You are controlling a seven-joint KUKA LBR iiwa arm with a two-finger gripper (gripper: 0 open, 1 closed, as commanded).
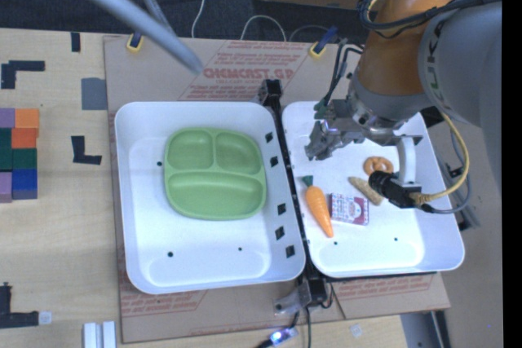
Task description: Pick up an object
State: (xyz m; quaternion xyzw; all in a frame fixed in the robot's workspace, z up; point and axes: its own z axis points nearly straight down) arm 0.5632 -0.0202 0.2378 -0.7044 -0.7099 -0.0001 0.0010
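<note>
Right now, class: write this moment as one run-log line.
gripper: over right bin, nothing seen held | carrot, pink carton, pretzel: in bin | green tray: left bin

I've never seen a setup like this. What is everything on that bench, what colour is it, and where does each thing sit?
Bins: two, white, side by side on the bench.
Divided plate: one, green, three compartments, lying in the left bin.
Toy carrot: one, orange with a green top, in the right bin near its left wall.
Small packet: one, pink and white, right beside the carrot.
Pretzel-like toy: one, brown, in the right bin, further right.
Blocks: a stack, orange, purple, green and blue, at the far left edge.
Cardboard sheet: one, brown with red print, under the bins.
Arm: one, grey with an orange band, over the right bin.
End effector: one, dark, above the right bin's upper left part.
</note>
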